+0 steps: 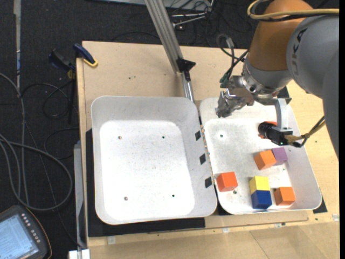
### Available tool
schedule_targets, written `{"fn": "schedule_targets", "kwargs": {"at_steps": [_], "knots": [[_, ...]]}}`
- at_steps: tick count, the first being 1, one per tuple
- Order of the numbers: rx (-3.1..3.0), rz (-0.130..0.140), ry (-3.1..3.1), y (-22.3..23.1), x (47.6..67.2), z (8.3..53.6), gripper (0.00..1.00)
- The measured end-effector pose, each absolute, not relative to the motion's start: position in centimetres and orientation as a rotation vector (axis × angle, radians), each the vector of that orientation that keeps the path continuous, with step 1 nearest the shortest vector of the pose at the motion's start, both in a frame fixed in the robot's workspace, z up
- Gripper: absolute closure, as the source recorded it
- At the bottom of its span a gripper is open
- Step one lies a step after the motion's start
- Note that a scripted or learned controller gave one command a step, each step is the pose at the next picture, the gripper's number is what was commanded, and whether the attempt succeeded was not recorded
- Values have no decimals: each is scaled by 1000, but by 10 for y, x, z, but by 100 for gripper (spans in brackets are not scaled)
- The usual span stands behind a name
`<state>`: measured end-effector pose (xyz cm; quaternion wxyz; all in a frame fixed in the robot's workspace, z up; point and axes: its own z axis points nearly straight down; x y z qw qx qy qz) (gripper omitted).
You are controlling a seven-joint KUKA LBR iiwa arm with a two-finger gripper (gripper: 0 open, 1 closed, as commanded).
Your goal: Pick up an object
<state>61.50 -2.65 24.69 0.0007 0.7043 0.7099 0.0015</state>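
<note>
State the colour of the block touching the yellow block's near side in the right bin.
Blue, seen in the camera view.

- Orange cube (226,181): lies at the near left of the right-hand bin (237,136), close to the bin's left wall, flat on the floor, apart from the other blocks.
- Orange block (264,159): mid-right of the bin floor, turned slightly, touching the purple block.
- Purple block (280,155): small, pale violet, just right of that orange block.
- Yellow block (259,184): near the front rim, directly behind the blue block and touching it.
- Blue block (261,199): dark blue, at the front rim.
- Orange block at front right (284,196): just right of the blue block, near the bin's front right corner.
</note>
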Motion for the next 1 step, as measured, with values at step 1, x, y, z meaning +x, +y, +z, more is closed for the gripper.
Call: {"fn": "schedule_targets", "kwargs": {"at_steps": [1], "knots": [[2211,3,2230,31,632,235,100]]}}
